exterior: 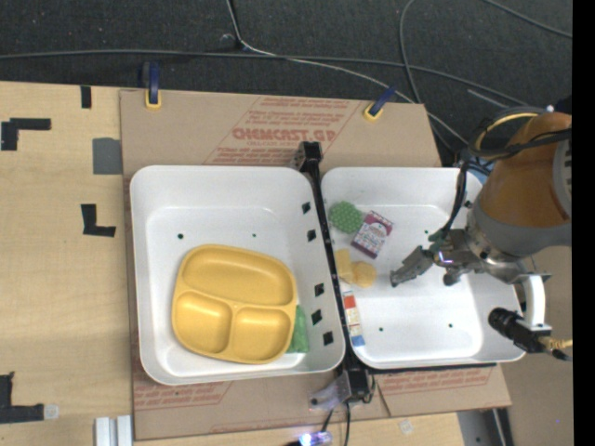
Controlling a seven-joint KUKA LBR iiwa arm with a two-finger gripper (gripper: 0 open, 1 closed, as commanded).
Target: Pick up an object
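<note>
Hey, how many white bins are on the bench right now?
2. The left bin holds a yellow divided tray; the right bin holds small items, with the gripper over it.

— What's under the two white bins?

— A brown cardboard sheet (279,133) with red print, lying on a pale wooden bench (56,295). The left bin (139,249) and the right bin (418,353) sit side by side, with a black strip (319,221) running along the seam between them.

— How is the cardboard fixed?

— One clamp (151,89) grips its far left corner, a second clamp (377,107) its far right.

— Anything else?

— Black tape marks (93,219) on the bench at left, a dark cloth (93,17) beyond, and thin cables (232,40) across it.
</note>
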